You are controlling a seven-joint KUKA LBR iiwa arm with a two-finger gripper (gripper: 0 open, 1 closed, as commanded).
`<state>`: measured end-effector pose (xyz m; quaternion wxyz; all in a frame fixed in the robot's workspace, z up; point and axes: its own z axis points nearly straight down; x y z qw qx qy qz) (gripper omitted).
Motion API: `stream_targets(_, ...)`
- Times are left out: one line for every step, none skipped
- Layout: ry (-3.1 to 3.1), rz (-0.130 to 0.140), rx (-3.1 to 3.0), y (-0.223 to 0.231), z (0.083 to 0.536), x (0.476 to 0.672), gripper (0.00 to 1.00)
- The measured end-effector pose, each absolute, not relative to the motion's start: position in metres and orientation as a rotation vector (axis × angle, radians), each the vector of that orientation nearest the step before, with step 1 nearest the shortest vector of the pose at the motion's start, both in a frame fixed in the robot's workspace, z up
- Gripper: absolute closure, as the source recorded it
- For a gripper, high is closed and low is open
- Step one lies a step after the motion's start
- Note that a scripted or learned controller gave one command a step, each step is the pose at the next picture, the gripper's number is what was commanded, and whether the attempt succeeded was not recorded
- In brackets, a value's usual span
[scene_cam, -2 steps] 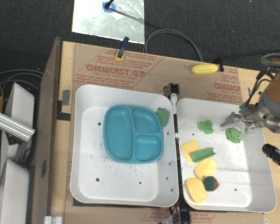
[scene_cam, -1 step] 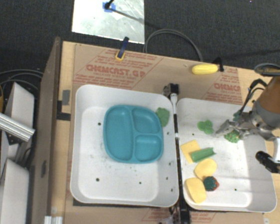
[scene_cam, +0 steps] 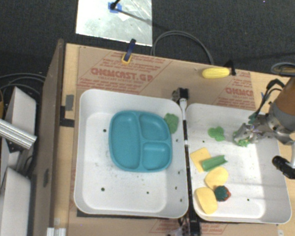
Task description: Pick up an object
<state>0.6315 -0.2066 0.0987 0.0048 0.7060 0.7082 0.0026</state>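
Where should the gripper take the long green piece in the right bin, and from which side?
Probably across the narrow width of the green piece, near its middle, coming straight down. It lies flat and slanted, its upper-right side open on the bin floor. Its lower-left end touches a yellow wedge, and a yellow round sits close below, so the fingers should straddle the long sides, not the ends.

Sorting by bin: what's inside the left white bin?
The left bin holds a blue divided tray and a green piece at the tray's upper right corner. Whatever lies beneath the tray is covered.
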Motion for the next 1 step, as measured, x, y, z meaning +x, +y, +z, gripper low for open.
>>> stream_targets(2.239,-0.04,2.226,-0.1755,0.0878,0.665,1.0)
